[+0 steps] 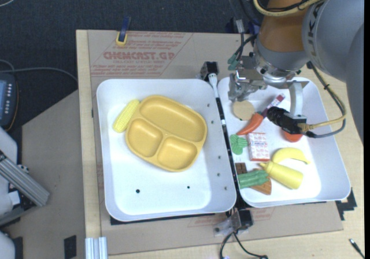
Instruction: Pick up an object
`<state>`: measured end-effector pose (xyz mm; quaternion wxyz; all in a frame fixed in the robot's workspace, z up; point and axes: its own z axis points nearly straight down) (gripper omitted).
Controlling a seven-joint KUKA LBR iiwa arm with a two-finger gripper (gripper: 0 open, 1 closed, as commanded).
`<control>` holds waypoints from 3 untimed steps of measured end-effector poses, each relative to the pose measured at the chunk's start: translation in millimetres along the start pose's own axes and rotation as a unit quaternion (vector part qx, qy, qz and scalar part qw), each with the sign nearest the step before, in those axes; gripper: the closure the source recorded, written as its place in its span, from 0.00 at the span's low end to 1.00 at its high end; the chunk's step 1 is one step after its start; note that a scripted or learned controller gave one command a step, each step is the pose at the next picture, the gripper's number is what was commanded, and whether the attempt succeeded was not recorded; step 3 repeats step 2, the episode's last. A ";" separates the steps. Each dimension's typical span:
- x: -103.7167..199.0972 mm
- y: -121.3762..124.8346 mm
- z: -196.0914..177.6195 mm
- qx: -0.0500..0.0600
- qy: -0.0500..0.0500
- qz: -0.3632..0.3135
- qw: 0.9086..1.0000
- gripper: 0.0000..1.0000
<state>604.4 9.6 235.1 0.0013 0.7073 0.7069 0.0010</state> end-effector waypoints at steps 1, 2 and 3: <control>-5.7 -6.3 10.6 0.003 0.000 0.000 1.000 1.00; 0.3 10.0 12.7 0.000 0.000 -0.001 1.000 1.00; 0.3 10.0 12.7 0.000 0.000 -0.001 1.000 1.00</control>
